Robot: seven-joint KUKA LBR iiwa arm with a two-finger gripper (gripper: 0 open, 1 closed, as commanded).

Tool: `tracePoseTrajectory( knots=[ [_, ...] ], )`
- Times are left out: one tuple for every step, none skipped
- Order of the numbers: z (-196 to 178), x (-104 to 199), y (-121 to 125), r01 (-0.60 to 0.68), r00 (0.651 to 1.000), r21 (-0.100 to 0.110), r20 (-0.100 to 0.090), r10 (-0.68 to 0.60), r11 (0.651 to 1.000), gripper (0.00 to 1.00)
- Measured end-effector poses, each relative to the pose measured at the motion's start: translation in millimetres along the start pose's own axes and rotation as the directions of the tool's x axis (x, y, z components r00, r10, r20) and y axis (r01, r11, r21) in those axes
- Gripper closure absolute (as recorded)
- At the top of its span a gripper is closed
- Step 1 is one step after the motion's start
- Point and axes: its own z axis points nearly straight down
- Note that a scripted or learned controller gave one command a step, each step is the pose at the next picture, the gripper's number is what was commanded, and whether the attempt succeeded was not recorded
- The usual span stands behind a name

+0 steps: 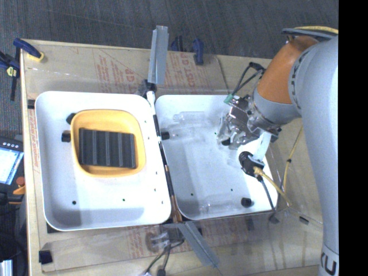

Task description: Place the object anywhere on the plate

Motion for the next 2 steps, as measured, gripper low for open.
tracePoseTrajectory(
  knots=[
    [-19,85,10,0.211,0.978,-0.005,0.001,-0.211,0.978,1.0],
    [17,151,-20,0.374,0.928,-0.001,0.003,-0.374,0.928,1.0]
  ],
)
